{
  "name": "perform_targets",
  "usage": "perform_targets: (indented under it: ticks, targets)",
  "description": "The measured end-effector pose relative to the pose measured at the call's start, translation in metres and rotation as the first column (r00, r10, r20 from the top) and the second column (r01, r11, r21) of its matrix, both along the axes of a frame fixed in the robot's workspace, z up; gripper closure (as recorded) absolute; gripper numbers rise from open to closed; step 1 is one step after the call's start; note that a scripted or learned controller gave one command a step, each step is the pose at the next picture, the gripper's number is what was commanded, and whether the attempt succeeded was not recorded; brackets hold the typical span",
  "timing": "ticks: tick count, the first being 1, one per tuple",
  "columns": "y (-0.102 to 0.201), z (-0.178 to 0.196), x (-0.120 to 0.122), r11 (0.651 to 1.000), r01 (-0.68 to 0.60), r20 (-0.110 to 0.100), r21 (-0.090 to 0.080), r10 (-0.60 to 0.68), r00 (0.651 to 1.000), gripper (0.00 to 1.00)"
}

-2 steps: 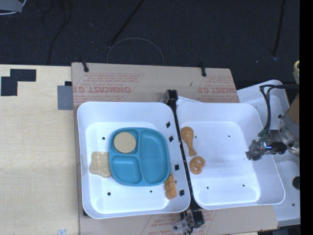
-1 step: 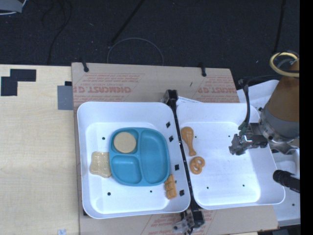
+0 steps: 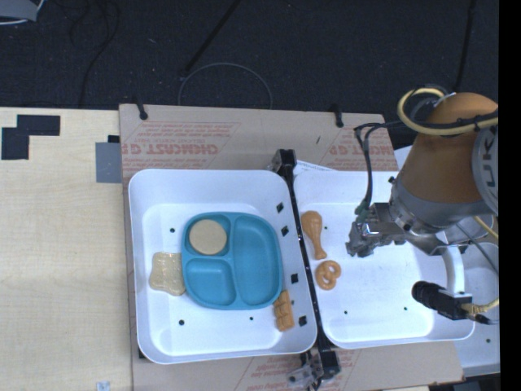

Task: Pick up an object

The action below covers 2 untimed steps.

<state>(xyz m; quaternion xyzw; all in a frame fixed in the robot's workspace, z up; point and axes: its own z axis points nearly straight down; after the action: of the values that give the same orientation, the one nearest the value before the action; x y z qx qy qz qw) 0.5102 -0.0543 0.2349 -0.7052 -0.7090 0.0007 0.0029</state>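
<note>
- Gripper (image 3: 364, 239) is hovering over the right bin (image 3: 383, 320), near its middle, just right of the two toy foods; nothing is sitting between its fingers, and whether they are apart or together — cannot tell, the wrist is blocking that.
- Likely pick targets are lying in the right bin toward its left wall: a drumstick (image 3: 313, 230) nearer the far edge, a pretzel (image 3: 328, 274) just below it toward the near edge, the two close but apart.
- Handling guess: both are looking like light, stiff plastic toy food, probably a bit slick; nothing fragile.
- Drumstick: taking it across the narrow shank looks safer than the fat rounded end, which could squirt out.
- Pretzel: lying flat and thin, so the fingers would be needing to straddle its outer rim; risk of sliding it along the bin floor.
- Left bin (image 3: 155, 194) is holding a blue divided plate (image 3: 244, 267) in its middle, with a round tan patty (image 3: 207, 236) in the plate's far-left compartment.
- A pale bread-like piece (image 3: 167, 273) is touching the plate's left side, toward the left wall of the bin.
- A small orange-brown piece (image 3: 283, 310) is sitting at the near right corner of the left bin, beside the divider.
</note>
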Motion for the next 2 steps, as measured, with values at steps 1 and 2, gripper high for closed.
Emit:
perform_targets:
  ticks: [1,2]
  targets:
    - [0.060,-0.001,0.017,1.000,0.000,0.002,-0.001,0.000,1.000,1.00]
    - [0.116,-0.011,0.018,1.000,0.001,0.000,-0.001,-0.001,1.000,1.00]
